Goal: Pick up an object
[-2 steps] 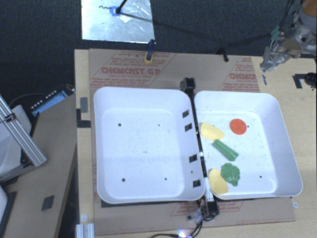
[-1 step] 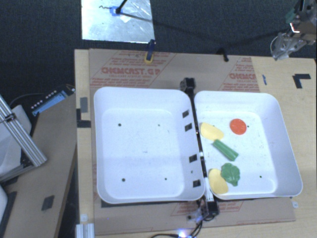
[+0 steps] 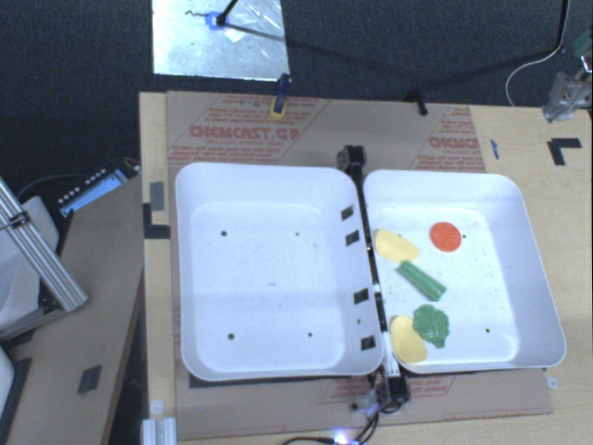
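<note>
white plastic right bin (image 3: 519,248) is holding five toys for you: two yellow pieces (image 3: 396,246) (image 3: 408,338), one orange disc (image 3: 446,236), one green stick (image 3: 422,280), one green leafy piece (image 3: 431,324). left bin (image 3: 199,248) is lying beside it.

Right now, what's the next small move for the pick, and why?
Probably bring the end effector from the far right corner toward the right bin, over the orange disc: it lies apart from the other pieces, so it looks easiest to grasp.

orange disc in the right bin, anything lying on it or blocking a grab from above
Nothing visible does. The orange disc lies flat and alone in the right bin, apart from the yellow piece and green stick.
</note>
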`<state>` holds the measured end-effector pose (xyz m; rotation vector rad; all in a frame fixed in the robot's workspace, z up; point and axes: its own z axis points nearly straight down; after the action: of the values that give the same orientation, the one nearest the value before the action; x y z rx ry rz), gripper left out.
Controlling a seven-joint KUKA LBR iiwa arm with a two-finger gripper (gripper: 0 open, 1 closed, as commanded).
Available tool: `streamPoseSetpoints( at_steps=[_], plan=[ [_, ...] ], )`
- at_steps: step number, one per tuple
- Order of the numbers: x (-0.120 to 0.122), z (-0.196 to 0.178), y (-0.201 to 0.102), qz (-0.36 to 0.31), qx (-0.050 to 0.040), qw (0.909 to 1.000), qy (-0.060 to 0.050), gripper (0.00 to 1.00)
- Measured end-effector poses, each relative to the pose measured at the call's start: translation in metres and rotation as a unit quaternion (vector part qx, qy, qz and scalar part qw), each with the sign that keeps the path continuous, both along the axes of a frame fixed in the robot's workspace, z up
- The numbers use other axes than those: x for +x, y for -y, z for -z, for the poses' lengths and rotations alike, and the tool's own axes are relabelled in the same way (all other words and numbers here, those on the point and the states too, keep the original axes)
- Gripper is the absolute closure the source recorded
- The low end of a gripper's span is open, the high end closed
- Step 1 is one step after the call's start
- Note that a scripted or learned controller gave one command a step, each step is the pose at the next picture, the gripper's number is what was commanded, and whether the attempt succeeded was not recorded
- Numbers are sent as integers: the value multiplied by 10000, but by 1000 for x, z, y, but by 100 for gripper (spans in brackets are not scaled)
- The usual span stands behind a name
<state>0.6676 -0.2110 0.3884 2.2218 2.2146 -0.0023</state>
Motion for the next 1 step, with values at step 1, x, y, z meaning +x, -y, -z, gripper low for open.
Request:
streamPoseSetpoints(
  at_steps=[1],
  plan=[
    [1, -36, -5, -40, 8, 10000, 19, 100]
  ],
)
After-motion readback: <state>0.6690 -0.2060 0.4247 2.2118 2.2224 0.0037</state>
